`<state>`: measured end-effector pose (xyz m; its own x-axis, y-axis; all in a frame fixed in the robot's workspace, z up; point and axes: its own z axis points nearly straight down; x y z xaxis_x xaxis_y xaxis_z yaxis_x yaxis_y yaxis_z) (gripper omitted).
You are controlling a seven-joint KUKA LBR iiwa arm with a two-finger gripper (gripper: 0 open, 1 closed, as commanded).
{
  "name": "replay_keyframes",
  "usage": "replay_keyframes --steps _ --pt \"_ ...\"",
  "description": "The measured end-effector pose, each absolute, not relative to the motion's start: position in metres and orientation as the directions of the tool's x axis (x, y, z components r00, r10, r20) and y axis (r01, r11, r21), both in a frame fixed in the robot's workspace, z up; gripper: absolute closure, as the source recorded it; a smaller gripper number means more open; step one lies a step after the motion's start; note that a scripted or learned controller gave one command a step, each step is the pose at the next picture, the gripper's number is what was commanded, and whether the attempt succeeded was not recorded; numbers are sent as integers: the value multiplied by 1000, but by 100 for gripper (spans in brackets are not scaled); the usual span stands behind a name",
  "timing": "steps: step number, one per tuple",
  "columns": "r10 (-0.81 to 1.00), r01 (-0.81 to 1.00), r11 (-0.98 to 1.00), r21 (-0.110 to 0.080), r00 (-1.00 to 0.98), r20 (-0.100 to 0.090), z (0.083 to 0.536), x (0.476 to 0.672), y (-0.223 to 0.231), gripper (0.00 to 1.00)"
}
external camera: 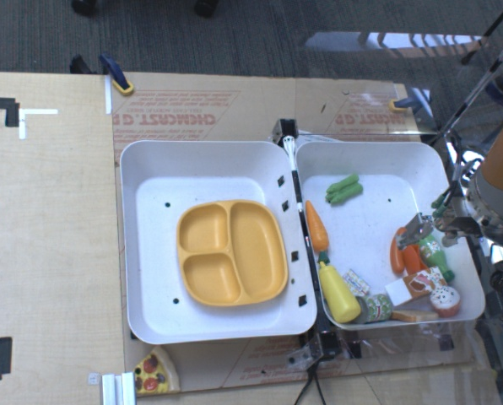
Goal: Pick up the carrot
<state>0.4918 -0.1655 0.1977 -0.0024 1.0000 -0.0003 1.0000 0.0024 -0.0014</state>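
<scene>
1. Currently the gripper [419,226] sits low at the right side of the right bin [378,165]; whether its claw is spread or pressed together, I cannot tell.
2. Carrot [316,227] lies in the right bin against its left wall, lengthwise along the wall, well apart from the gripper.
3. Yellow bottle [338,293] lies just below the carrot, its tip near the carrot's lower end.
4. Green pea pod [344,189] rests in the upper middle of the right bin.
5. A cluster of small toy food items [420,289] crowds the lower right corner, directly beneath the gripper.
6. Left bin [150,175] holds a yellow divided plate [232,252], centred.
</scene>
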Motion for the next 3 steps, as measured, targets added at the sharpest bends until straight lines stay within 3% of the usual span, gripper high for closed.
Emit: replay_keyframes --steps 1,2,3 --pt "1000 1000 -11 -1 11 0 109 496 -93 0" --pt "997 997 72 1 -72 -1 192 530 -25 0" --pt "997 997 71 0 -71 -1 192 530 -25 0"
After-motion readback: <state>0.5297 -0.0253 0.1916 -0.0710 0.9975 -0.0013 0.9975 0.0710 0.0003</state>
